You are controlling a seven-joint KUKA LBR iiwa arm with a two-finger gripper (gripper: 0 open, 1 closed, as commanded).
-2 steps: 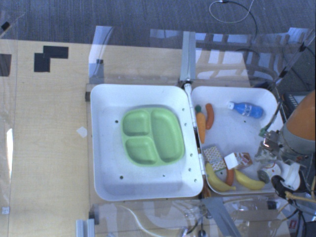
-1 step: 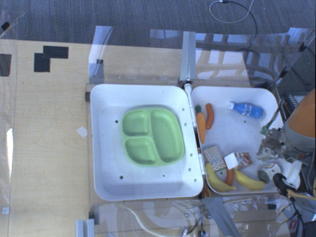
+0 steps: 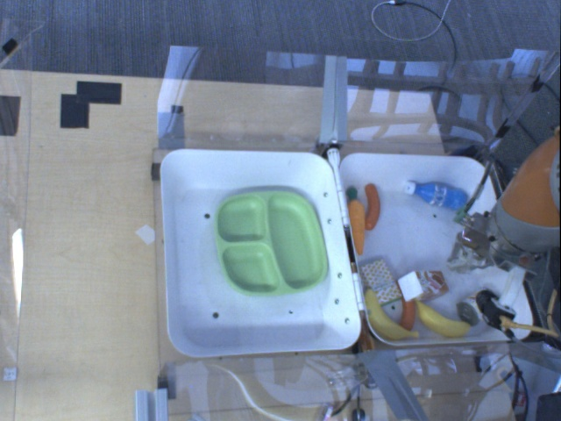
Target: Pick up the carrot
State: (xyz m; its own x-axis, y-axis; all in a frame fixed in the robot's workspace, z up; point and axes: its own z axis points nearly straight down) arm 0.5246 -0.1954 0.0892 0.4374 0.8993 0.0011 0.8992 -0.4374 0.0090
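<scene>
A wood bench holds two white bins side by side, with grey carpet behind. The left bin has a green plate with three parts. The right bin is full of toy food.

The carrot lies in the right bin, tight against its left wall. It is orange with a small green top. Its long way runs up and down the bin wall, with the green top at the far end and the point toward the near end. A red sausage lies just beside it on the right. A blue bottle sits farther right, and two bananas lie at the near end.

The gripper is over the right side of that bin, well apart from the carrot. I cannot tell how it is set.

The pick looks not yet started. Next, I think the arm must cross to the left wall and come down over the carrot. The wall and the sausage leave little room.
</scene>
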